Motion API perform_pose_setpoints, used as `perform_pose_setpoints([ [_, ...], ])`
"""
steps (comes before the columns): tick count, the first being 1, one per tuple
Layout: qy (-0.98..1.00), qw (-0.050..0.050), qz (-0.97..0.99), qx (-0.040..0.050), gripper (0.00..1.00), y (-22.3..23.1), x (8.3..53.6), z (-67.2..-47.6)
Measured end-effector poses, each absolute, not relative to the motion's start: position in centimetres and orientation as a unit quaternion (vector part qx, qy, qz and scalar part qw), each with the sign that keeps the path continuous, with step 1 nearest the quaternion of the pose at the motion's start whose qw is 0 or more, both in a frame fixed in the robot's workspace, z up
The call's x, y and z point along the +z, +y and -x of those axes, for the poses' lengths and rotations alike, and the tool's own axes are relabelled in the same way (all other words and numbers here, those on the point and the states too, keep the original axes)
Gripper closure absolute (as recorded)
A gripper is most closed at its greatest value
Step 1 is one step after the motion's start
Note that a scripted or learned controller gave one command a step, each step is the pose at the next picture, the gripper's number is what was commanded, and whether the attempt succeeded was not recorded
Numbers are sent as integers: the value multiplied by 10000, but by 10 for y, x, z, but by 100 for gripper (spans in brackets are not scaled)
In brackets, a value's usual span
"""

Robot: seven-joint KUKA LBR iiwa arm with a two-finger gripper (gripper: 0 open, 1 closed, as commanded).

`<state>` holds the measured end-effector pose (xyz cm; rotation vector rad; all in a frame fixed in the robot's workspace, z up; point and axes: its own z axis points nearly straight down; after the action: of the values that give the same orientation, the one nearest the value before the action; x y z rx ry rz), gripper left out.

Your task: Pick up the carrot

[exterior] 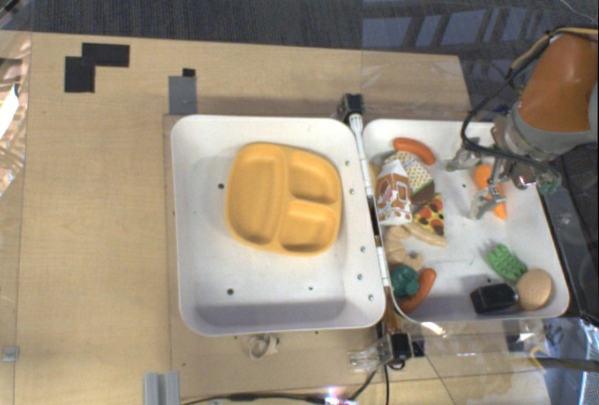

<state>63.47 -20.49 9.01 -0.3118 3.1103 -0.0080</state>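
The carrot (500, 210) is a small orange piece lying in the right bin (459, 286), near its far right side. Two orange bits of it show, one at the upper left and one at the lower right, with the middle hidden under the gripper. My gripper (489, 186) hangs directly over the carrot, below the arm's orange band (559, 85). Its metal parts cover the carrot's middle, and whether they press on the carrot is hidden from this angle.
The right bin also holds a sausage (415, 149), a printed carton (395, 190), a pizza slice (430, 218), a green toy (505, 261), a brown ball (535, 289) and a black block (493, 298). A yellow divided plate (284, 197) lies in the left bin (201, 235).
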Motion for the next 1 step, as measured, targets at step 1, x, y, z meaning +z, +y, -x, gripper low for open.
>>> perform_pose_setpoints([
  [1, 9947, 150, 1012, -49, 100, -204, 105, -639],
])
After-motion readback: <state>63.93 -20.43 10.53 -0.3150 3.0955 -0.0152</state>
